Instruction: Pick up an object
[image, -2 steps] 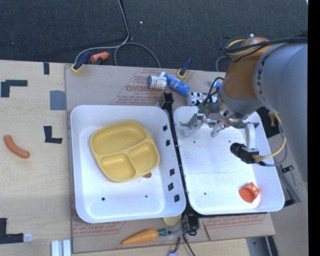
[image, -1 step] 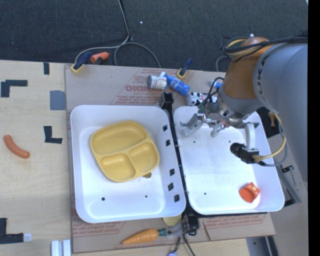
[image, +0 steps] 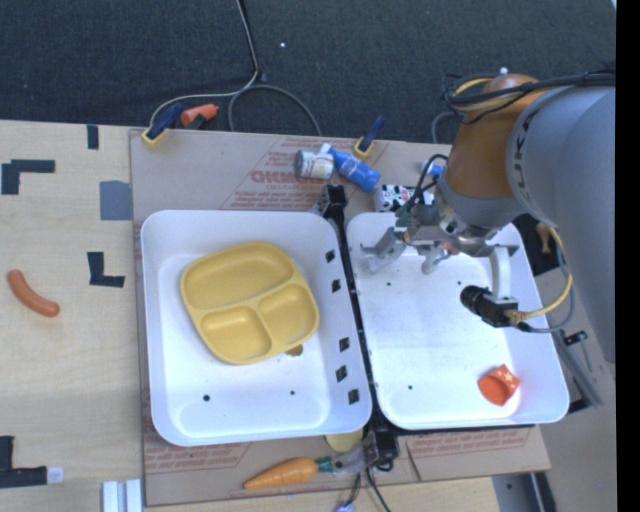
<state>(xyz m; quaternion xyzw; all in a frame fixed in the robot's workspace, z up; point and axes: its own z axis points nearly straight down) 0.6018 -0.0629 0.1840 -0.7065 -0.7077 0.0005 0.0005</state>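
Toy carrot lies outside both bins; orange object sits in right bin. Gripper, fingers spread and empty, hovers well apart, evidently positioning to approach.

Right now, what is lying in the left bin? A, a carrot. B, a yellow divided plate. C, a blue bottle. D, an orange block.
B: the yellow divided plate lies in the left bin, while the small orange object sits in the right bin.
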